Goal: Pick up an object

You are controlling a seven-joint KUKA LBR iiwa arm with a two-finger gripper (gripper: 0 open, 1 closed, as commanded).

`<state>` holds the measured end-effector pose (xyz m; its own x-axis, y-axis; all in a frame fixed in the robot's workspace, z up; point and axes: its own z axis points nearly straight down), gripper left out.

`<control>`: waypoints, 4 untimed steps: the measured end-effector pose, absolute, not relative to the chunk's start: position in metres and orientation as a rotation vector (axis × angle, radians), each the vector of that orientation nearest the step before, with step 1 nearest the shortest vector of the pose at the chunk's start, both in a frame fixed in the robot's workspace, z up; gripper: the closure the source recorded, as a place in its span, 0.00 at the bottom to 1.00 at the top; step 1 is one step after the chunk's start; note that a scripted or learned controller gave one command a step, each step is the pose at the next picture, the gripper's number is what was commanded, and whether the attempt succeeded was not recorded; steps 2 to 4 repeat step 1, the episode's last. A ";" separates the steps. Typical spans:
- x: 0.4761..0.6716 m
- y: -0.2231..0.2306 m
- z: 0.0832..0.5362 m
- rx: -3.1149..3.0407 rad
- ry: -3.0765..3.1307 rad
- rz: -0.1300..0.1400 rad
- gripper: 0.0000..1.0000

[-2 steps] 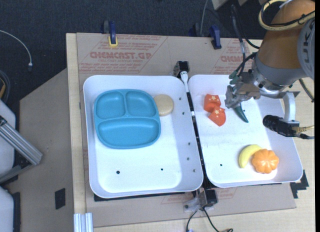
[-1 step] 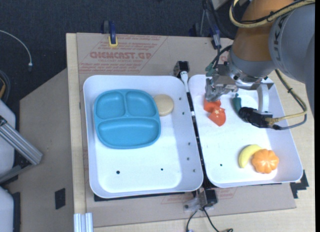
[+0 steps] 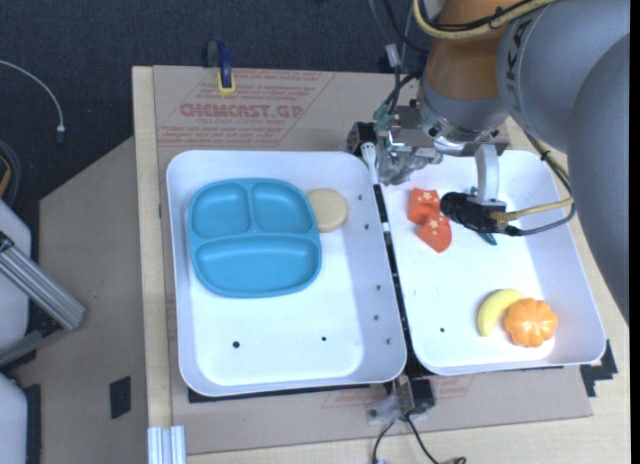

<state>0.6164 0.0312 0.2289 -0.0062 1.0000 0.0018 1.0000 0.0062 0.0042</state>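
Camera view: the end effector (image 3: 405,157) hangs over the right bin's (image 3: 560,252) far left corner; whether it is open or closed cannot be told. Just beside it, nearer the camera, lies a red block (image 3: 429,219). Further toward the camera, a yellow piece (image 3: 494,309) touches an orange fruit (image 3: 530,322). To its left, the left bin (image 3: 285,347) holds a blue tray (image 3: 255,236) and a beige disc (image 3: 327,209).

Blue tray (image 3: 255,237) (left bin (image 3: 290,352)) blocks half.

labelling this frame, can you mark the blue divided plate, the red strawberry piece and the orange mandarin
blue divided plastic plate (image 3: 255,237): camera view, its central ridge.
red strawberry-shaped piece (image 3: 430,220): camera view, mid body.
orange ribbed mandarin (image 3: 529,322): camera view, its top.
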 end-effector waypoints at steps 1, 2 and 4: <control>0.637 0.092 0.229 2.212 2.227 0.005 1.00; 0.637 0.092 0.229 2.212 2.227 0.005 1.00; 0.637 0.092 0.229 2.212 2.227 0.005 1.00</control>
